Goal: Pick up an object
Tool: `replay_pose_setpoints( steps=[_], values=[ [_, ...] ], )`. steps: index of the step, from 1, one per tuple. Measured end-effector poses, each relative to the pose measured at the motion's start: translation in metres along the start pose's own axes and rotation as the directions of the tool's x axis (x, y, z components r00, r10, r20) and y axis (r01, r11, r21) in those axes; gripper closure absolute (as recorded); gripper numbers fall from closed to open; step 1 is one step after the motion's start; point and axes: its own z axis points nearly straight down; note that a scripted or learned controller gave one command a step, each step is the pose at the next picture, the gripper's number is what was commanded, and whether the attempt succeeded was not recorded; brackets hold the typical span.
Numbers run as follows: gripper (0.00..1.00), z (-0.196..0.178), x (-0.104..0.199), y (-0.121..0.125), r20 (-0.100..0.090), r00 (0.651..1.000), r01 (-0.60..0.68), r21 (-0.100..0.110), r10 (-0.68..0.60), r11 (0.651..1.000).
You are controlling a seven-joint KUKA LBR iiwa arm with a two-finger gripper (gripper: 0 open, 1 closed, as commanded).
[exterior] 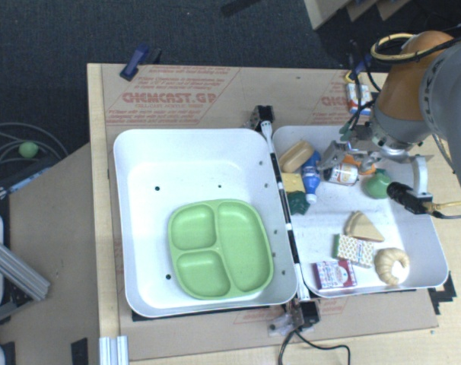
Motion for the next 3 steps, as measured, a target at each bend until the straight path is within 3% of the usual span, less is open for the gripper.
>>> replay_pose_setpoints(
  steps=[1, 2, 3],
  values=[
    [0.00, 0.030, -0.033, 0.034, 0.000, 1.000, 0.000, 0.002, 0.000, 1.000],
    [0.00, 0.030, -0.034, -0.033, 0.000, 1.000, -0.002, 0.006, 0.002, 1.000],
    [1.00, 0.020, -0.034, -0.032, 0.000, 1.000, -0.001, 0.003, 0.001, 1.000]
  ],
)
